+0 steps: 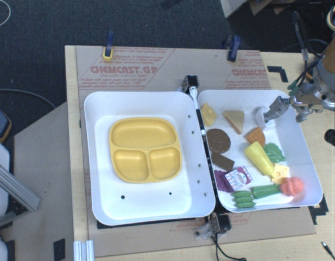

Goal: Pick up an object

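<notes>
The right bin point(305, 140) holds several toy foods. Among them are a yellow wedge point(208, 115), a tan triangle point(234, 120), a brown round cookie point(217, 140), an orange-brown piece point(255, 135), a yellow bottle point(259, 157) and a green leafy piece point(274, 152). A brown square point(222, 161), a purple packet point(235, 177), green pods point(243, 199), a green stick point(265, 191) and a pink piece point(292, 186) lie nearer the front. My gripper point(287, 112) hangs over the bin's far right corner. It is open, with nothing between its fingers point(276, 109).
The left bin point(96, 145) holds a yellow divided plate point(145, 148). A black hinge strip point(198, 129) runs between the two bins. Blue clamps point(233, 48) grip the cardboard board at the back. The arm's wrist point(322, 88) enters from the right edge.
</notes>
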